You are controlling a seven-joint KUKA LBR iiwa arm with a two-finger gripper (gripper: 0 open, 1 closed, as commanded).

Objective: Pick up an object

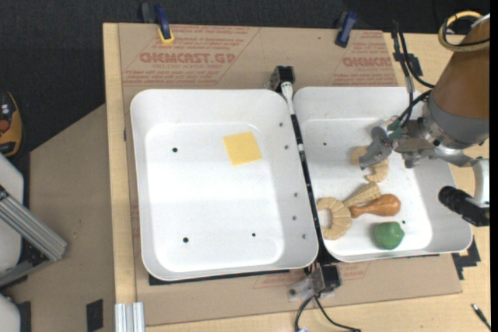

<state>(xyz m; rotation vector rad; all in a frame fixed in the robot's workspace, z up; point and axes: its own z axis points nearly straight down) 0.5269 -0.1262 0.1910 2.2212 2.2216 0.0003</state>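
Hovering claw (379, 145), grip unclear, touches a tan piece (369, 161); wooden pear (375, 205) and green ball (387, 235) lie near

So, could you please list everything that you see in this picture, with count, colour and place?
bins: 2, white, side by side on the bench
yellow square: 1, yellow, flat in the left bin
wooden piece: 1, brown, right bin, near front
ring-shaped piece: 1, tan, right bin, touching the wooden piece
green lump: 1, green, right bin, front corner
tan pieces: tan, right bin, under the pincer; count unclear
clamps: 2, blue, bench's far edge
arm: 1, grey and orange, from the right
pincer: 1, grey, over the right bin
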